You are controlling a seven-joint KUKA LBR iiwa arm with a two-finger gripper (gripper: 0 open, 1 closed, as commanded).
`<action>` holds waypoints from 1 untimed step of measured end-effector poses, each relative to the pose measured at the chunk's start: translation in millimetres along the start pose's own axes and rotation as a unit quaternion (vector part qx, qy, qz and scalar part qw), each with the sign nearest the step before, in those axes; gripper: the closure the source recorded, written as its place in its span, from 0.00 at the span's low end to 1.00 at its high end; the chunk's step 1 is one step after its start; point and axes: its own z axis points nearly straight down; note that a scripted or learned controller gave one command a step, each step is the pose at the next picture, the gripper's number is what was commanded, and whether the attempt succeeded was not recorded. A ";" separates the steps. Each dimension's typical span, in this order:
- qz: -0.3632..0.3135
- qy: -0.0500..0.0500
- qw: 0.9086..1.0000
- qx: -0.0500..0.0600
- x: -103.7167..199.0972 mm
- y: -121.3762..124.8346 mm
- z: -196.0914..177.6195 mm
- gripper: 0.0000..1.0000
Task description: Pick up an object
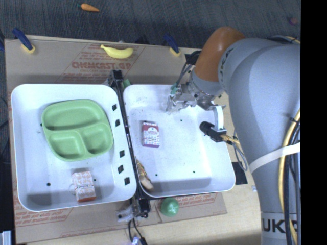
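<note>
Grey robot arm (260, 101), the biggest thing in shot, filled the right side of the frame, w/ an orange band (217, 55) above its wrist at upper centre-right. Cardboard sheet (66, 60) lay under two shallow white bins set side by side. Left bin (20, 137) took up the left half of the frame; right bin (204, 162) sat at centre, touching it along a clipped seam. Green divided tray (76, 128), three compartments, lay flat in the upper part of the left bin. Gripper (172, 102) hung over the upper part of the right bin, near its top rim; can't tell if the fingers were spread or pressed together, too small & blurred, and nothing showed between them. Red and white packet (150, 134) lay flat in the right bin, left of centre, below & left of the gripper, apart from it. Small orange and white box (83, 185) sat in the left bin's lower part, below the tray. Yellow banana (117, 50) rested on the cardboard above the bins, top centre-left. Green ball (169, 206) sat on the cardboard just below the right bin's lower rim.
</note>
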 end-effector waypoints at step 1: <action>0.001 0.001 1.000 -0.002 117.6 -8.7 -90.6 1.00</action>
